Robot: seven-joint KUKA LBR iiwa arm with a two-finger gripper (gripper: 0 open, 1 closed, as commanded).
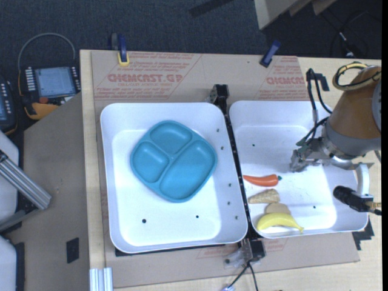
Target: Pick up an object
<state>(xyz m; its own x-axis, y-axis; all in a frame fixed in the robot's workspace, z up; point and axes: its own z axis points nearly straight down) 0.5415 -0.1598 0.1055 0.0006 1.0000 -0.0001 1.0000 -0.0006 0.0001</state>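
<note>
Risk of a miss: gripper point(301, 160) low in the right bin point(285, 109), grip state impossible to tell, just right of the red pepper point(260, 179) but apart from it, so liable to close on nothing or nudge it away. Nearer in that bin, tan food piece point(265, 196) and banana point(279, 222), touching; in the left bin point(121, 223), blue divided plate point(174, 160).

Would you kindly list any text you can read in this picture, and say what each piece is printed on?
"CHEMCAST G P": red print on the brown board behind the left bin.
Fainter red print behind the right bin: too blurred to read.
Handheld screen at left: too small to read.
</note>
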